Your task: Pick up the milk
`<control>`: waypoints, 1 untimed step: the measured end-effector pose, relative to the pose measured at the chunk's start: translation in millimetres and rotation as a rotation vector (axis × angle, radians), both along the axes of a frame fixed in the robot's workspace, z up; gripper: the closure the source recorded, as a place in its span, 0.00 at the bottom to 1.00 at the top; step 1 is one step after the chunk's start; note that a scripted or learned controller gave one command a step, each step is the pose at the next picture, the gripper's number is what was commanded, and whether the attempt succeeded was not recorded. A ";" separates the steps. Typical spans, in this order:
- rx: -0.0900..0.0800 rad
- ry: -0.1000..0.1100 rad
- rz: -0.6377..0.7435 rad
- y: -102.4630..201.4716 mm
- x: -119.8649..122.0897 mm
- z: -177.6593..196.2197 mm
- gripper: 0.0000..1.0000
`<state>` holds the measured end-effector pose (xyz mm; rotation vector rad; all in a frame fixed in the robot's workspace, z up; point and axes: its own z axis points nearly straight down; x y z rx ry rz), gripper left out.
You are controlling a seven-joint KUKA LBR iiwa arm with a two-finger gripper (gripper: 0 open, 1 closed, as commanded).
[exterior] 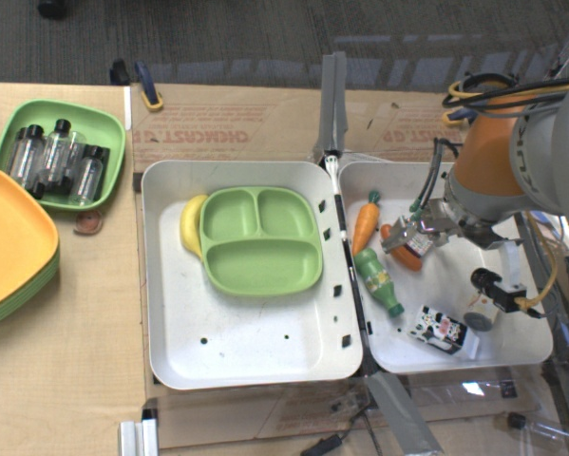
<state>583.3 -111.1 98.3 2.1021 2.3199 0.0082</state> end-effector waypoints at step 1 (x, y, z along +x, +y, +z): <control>-0.003 -0.004 0.002 -1.1 1.3 10.8 1.00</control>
